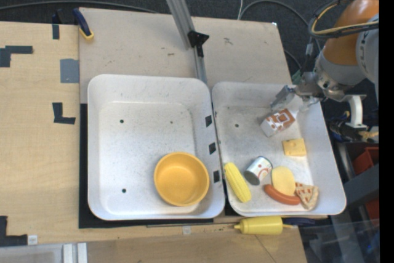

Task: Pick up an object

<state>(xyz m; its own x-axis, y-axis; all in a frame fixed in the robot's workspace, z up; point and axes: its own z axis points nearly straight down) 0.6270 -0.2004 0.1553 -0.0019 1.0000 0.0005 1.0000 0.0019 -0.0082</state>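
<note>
One small carton (278, 121) lies just below my jaws (288, 97), whose gap I cannot tell; I judge it light, stiff and slightly crushable, best pinched across its narrow flat sides.

Even, fairly bright overhead light, soft shadows, mild glare on white bins (148, 86), slightly soft focus, perhaps compression.

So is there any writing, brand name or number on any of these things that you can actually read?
None can be read.
Small carton in the right bin: orange and white print, too blurred to read.
Small can: red patch on its label, too small to read.
Yellow bottle: no print visible.
</note>
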